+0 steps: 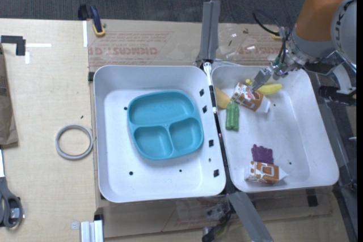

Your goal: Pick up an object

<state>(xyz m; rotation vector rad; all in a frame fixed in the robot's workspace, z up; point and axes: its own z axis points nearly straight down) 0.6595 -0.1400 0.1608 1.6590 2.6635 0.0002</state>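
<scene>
Low, the hand (262, 77) hovers beside the banana (270, 88).

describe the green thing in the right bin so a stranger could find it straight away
Look in the right bin, along its left wall near the divider. The green stick lies there lengthwise, just below a yellow piece and beside a brown-and-white packet; it alone is plain green.

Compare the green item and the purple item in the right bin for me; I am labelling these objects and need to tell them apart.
The green item is a slim elongated piece lying by the bin's left wall; the purple item is shorter and blockier, lying nearer the front. The green item sits beside a carton near the tool; the purple item touches an orange-and-white packet. Both lie loose in the right bin.
</scene>
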